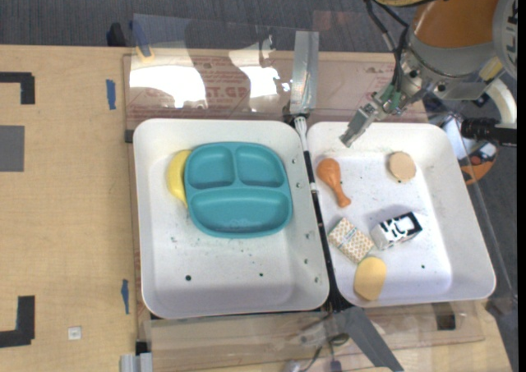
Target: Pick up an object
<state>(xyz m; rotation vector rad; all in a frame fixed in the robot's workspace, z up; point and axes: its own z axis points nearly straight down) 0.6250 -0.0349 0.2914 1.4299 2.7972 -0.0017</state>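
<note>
Camera view: two-finger gripper (pixel 355 128) over right white bin's (pixel 471 276) rear left corner; finger spread cannot be told, nothing visibly held. Orange drumstick-shaped toy (pixel 333 180) lies just forward-left of the jaws, long axis running diagonally away toward patterned small box (pixel 351 239).

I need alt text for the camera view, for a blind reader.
The gripper hangs over the right bin, above an orange drumstick, tan disc, patterned packet, black-and-white box and yellow piece. The left bin holds a teal tray.
</note>
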